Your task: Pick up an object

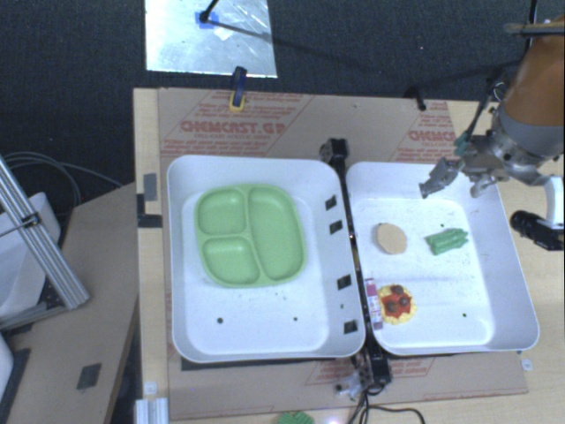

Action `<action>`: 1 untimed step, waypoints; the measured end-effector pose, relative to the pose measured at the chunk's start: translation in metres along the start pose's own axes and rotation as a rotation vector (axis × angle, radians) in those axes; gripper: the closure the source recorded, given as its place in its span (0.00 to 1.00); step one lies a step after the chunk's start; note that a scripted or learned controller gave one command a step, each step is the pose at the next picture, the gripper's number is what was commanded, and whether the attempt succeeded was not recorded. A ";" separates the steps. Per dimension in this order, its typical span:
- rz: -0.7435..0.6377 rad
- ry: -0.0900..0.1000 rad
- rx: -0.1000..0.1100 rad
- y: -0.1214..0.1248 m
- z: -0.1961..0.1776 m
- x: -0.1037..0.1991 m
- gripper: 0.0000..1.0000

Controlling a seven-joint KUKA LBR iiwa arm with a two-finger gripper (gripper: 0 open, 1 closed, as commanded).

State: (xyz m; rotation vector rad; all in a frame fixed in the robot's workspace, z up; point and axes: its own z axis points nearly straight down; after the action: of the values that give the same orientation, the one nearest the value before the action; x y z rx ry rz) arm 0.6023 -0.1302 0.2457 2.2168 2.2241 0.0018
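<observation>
Pincer (455, 180) spread wide, gripping nothing, hovering at twelve o'clock over right bin (494, 325). Below: tan cookie (391, 238) centre, green toy (446, 240) three o'clock, pizza slice (397, 303) six o'clock.

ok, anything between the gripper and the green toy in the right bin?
Nothing visible. The gripper hangs above the right bin's far side, and the green toy lies below it on bare white floor; the tan disc sits apart to its left.
</observation>
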 end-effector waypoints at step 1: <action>0.005 -0.001 0.004 -0.003 0.053 -0.031 0.00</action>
State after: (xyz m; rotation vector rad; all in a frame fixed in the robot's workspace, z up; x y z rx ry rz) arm 0.5995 -0.1608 0.1930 2.2235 2.2206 -0.0039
